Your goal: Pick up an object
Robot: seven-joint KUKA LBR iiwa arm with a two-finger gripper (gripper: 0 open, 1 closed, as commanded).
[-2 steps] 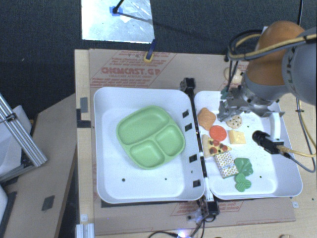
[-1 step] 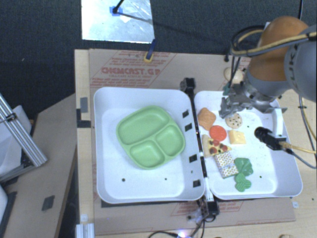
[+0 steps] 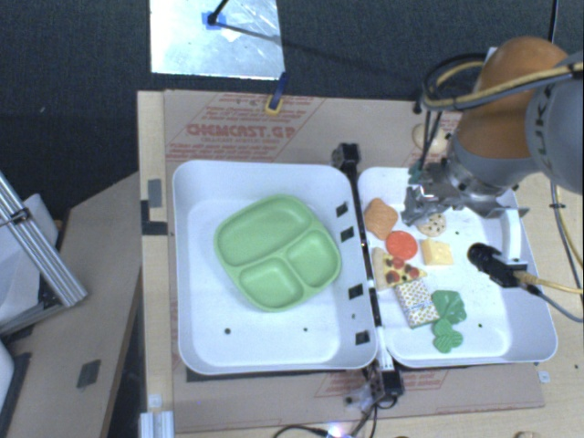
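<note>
The right bin [image 3: 529, 331] holds several toy foods: a tan bread piece [image 3: 380, 217], a red tomato slice [image 3: 401, 245], a chocolate-chip cookie [image 3: 432, 224], a yellow cheese wedge [image 3: 437, 253], a pizza slice [image 3: 395, 271], a patterned cracker packet [image 3: 416, 301] and green broccoli pieces [image 3: 447, 318]. My gripper [image 3: 422, 203] hangs low over the bin's back part, right above the cookie and beside the bread. Nothing shows between its fingers.
The left bin [image 3: 196, 245] holds a green three-compartment plate [image 3: 276, 251]. A black clip divider [image 3: 351, 226] runs between the bins. Both stand on a cardboard sheet [image 3: 242, 126]. The arm's orange band [image 3: 511, 71] looms over the right bin's back edge.
</note>
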